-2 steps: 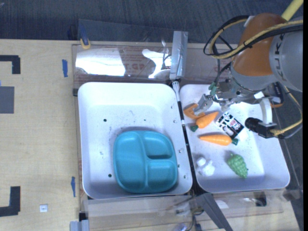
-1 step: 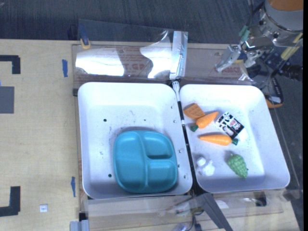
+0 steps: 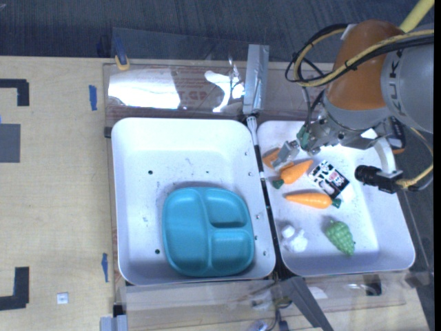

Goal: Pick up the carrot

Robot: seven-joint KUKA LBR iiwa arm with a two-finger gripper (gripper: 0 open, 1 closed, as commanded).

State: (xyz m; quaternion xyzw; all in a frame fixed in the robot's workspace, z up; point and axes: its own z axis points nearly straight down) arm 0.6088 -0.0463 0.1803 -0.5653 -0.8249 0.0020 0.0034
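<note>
Two white bins sit side by side: the left bin (image 3: 131, 185) holds a blue tray (image 3: 207, 232), well left of the gripper (image 3: 308, 138). Its finger spread is hidden. One carrot (image 3: 298, 172) lies just below it, another carrot (image 3: 309, 199) farther below.

The bench (image 3: 48, 205) looks like pale wood. Both bins (image 3: 131, 185) look like smooth white plastic. The blue tray (image 3: 207, 232) is smooth, a bit shiny plastic. The carrots (image 3: 310, 199) look like matt orange plastic.
</note>
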